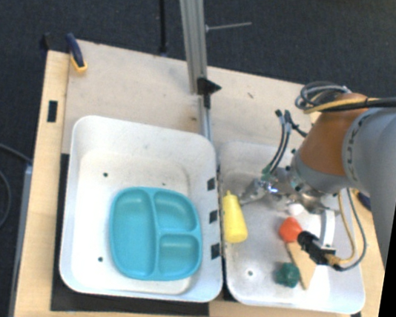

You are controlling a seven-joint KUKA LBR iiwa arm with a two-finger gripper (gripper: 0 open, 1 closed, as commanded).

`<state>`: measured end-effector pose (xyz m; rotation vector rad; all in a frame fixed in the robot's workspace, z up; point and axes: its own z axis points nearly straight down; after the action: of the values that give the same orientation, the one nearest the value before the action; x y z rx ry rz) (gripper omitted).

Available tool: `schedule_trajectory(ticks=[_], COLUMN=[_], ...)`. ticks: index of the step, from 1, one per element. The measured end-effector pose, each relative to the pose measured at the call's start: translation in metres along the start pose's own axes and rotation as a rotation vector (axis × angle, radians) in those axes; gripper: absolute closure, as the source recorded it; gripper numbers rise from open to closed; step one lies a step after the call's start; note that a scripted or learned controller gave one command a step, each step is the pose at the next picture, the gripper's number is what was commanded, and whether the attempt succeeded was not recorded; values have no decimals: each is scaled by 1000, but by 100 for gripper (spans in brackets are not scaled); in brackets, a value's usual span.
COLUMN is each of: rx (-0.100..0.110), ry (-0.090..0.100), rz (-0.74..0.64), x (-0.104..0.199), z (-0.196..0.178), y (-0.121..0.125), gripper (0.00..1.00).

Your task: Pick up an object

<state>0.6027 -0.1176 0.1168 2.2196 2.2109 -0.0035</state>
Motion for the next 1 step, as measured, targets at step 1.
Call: schedule_trajectory(ticks=[1], rx=[-1], ry=[4], rz=[4], x=[0], z=[-13], y=[0], gripper=[100])
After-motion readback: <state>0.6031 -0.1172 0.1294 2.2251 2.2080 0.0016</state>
